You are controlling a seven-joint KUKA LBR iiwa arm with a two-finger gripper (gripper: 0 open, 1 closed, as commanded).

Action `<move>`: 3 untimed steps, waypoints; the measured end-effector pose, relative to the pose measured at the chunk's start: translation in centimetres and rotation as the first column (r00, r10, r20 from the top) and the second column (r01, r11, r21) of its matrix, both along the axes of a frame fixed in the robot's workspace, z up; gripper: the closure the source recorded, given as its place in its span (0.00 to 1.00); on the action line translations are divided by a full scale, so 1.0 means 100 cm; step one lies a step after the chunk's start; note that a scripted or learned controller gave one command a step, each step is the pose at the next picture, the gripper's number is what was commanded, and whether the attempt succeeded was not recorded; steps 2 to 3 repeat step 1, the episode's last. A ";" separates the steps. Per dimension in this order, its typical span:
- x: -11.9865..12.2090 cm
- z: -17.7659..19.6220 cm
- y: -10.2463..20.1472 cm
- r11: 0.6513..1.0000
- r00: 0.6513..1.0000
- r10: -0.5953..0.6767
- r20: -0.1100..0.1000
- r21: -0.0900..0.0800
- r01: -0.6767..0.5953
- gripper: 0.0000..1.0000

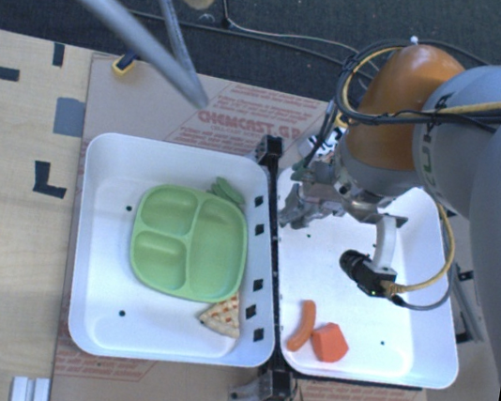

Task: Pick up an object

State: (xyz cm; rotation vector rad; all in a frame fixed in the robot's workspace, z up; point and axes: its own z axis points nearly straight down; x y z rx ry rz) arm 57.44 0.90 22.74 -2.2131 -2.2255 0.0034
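The arm point(452, 133) enters from 3 o'clock and occupies the upper part of the right bin point(424, 357). The left bin point(100, 217) holds a green divided tray point(188, 242) at its centre, a green item point(228, 191) at the tray's 1 o'clock and a waffle-patterned wedge point(224, 315) touching the tray's 5 o'clock corner. The gripper point(299, 208) hangs at the right bin's 10 o'clock, close to the divider; its opening state cannot be told, and nothing is seen held. Candidate objects in the right bin lie at 6 o'clock: an orange-red block point(330, 342) just beside an orange sausage-shaped piece point(304, 325).

Judged step: approach, no grasp yet. The next move calls for travel toward 6 o'clock, alignment over one item, then descent.
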 end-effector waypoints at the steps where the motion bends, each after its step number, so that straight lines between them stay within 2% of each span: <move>1: 0.000 -0.010 0.051 1.000 1.000 0.000 0.000 0.000 0.000 1.00; 3: 0.000 -0.010 0.051 1.000 1.000 0.000 0.000 0.000 0.000 1.00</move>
